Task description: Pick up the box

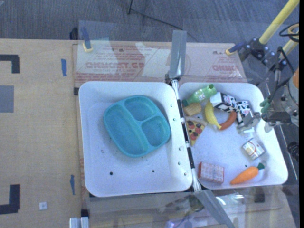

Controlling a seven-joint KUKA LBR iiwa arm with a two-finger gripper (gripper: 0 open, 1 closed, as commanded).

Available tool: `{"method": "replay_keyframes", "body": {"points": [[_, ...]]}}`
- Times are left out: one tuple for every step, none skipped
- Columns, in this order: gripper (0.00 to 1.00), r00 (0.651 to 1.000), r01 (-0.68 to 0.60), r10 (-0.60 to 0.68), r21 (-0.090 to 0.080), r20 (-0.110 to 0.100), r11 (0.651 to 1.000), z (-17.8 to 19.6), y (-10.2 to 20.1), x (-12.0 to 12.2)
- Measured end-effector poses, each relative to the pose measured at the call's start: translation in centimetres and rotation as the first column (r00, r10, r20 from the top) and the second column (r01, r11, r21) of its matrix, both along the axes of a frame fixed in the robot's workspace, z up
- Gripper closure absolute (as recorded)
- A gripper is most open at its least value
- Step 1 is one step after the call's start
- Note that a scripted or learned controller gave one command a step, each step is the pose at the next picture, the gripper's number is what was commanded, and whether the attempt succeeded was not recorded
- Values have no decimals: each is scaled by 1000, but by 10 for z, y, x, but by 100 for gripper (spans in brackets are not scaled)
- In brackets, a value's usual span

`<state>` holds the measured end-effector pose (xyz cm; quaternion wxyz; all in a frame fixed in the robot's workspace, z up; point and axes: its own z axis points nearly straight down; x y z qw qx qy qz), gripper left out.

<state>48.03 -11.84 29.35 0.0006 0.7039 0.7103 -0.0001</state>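
A flat pink-red box (211, 172) lies near the front edge of the right bin (273, 175). A black-and-white patterned carton (236, 104) rests toward the back of that bin, and a small white box with a coloured label (252, 149) sits at its right side. My gripper (248, 125) reaches in from the right, low over the bin. It hangs between the patterned carton and the small white box, just right of a red chili (229, 120). I see nothing held in it.
Also in the right bin are a banana (211, 115), a green toy (200, 94), a corn piece (192, 109), a pizza slice (194, 128) and a carrot (246, 174). A blue divided plate (137, 125) lies in the left bin (95, 175).
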Motion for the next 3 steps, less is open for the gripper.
{"method": "replay_keyframes", "body": {"points": [[0,996,-87,87,1,-1,996,-159,-16,-1],[0,996,-87,87,-1,1,996,1,-29,43],[0,999,-39,39,1,-1,999,-162,-31,22]]}}
